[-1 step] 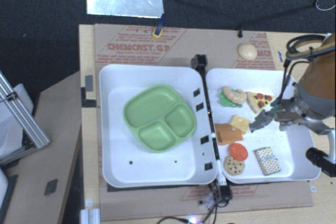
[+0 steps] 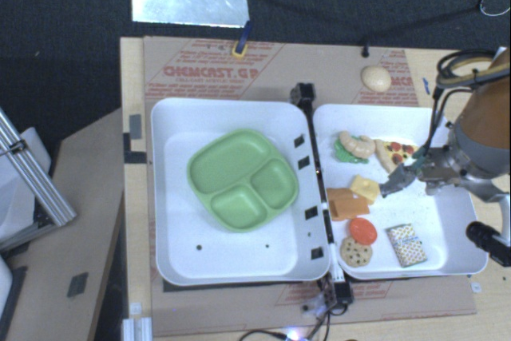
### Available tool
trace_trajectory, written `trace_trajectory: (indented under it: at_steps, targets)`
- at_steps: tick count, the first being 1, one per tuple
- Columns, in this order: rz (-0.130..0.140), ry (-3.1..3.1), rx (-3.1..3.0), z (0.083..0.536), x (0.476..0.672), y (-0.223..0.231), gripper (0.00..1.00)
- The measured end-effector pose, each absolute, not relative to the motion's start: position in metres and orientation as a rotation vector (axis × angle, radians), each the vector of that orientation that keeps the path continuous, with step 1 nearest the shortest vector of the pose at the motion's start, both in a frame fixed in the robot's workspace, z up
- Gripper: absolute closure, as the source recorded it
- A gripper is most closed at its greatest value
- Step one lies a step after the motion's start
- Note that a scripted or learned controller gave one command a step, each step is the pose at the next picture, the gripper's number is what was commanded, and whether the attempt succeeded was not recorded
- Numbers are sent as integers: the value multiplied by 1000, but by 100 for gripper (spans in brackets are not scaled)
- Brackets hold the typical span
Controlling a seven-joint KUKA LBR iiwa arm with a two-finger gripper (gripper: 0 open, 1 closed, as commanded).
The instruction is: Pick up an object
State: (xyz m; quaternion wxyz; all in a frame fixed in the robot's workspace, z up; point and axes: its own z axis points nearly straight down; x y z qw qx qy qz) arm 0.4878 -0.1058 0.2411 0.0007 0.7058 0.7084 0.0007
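Note:
My gripper [image 2: 397, 181] hangs low over the right bin [image 2: 459, 208], reaching in from the right. Its tip sits just right of a yellow cheese wedge [image 2: 365, 188], which lies against an orange slab [image 2: 346, 204]. Behind the gripper lie a pizza slice [image 2: 394, 151] and a green and tan taco-like piece [image 2: 353, 146]. Nearer the front are a red tomato slice [image 2: 362, 231], a cookie [image 2: 355, 253] and a small patterned packet [image 2: 406, 243]. I see nothing held in the gripper.
The left bin [image 2: 172, 251] holds a green divided plate [image 2: 243, 180]. A black divider with clips [image 2: 316, 180] runs between the bins. A beige egg-shaped object [image 2: 376, 77] rests on the cardboard behind the right bin. Cables loop near the arm [image 2: 483, 132].

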Motion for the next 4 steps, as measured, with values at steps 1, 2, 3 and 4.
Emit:
trace_trajectory:
  at_steps: [1, 2, 3, 4]
  targets:
    - [-2, 2225, 2222, 184, 479, -104, 0]
    - [-3, 2225, 2223, 124, 473, -99, 0]
    - [14, 2213, 2209, 89, 478, -100, 0]
    - [4, 2220, 2218, 95, 474, -99, 100]
